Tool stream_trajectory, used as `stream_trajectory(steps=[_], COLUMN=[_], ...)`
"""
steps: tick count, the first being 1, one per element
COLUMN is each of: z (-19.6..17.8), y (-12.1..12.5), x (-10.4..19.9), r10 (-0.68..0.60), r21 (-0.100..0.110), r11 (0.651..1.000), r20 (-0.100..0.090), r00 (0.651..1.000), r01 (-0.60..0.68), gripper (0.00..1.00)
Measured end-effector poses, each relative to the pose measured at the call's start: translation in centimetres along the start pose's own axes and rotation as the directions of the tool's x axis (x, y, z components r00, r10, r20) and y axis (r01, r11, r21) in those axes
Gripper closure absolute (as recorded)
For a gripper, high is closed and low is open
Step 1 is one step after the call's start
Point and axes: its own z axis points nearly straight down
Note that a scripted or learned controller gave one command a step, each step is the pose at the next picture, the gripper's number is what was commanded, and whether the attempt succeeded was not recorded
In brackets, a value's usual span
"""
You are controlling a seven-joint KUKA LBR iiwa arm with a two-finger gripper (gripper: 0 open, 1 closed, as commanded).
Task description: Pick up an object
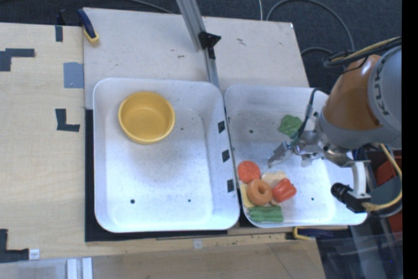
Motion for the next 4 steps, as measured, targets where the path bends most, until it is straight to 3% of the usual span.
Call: stream_trajectory(steps=[1, 2, 4], z=[3.8, 2.7, -6.0], y=[0.1, 0.1, 0.6], x=[0.0, 0.1, 0.4], r10=[0.000, -0.001, -0.001], r21=[-0.008, -0.007, -0.010], r11=[1.000, 1.000, 1.000], r20=[0.002, 0.001, 0.002], r00=[1.000, 1.000, 1.000], r01=[0.000, 0.001, 0.001], gripper=[0.00, 1.00, 1.00])
